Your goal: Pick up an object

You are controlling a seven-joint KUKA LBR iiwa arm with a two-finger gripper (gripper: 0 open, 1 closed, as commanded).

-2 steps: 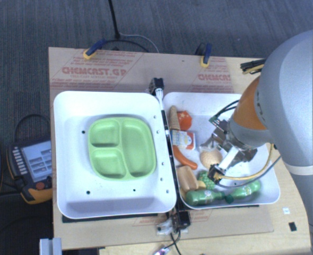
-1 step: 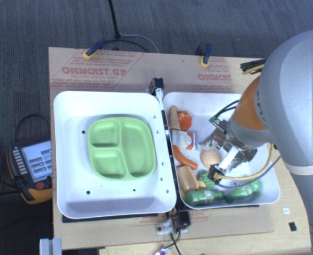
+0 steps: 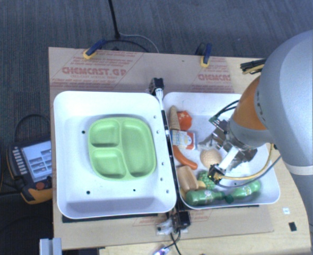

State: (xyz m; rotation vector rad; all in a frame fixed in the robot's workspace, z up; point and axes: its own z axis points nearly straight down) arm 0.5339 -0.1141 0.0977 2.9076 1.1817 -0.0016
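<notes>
The right bin (image 3: 193,101) holds toy food along its left and front sides. A red tomato (image 3: 183,120) and a tan baguette (image 3: 173,118) lie at the back left. A small red and white carton (image 3: 183,138) sits below them, then an orange carrot (image 3: 183,157), a round beige bun (image 3: 210,157) and a brown bread roll (image 3: 187,178). Green vegetables (image 3: 203,196) line the front wall. My gripper (image 3: 218,140) hangs low over the bin's middle, just right of the carton and above the bun. Its fingers are hidden under the wrist.
The left bin (image 3: 71,190) holds a green divided plate (image 3: 121,147). Another green vegetable (image 3: 245,190) lies at the right bin's front right. A remote and cables (image 3: 32,163) lie on the floor left of the bench. Clamps (image 3: 205,57) hold the bench's far edge.
</notes>
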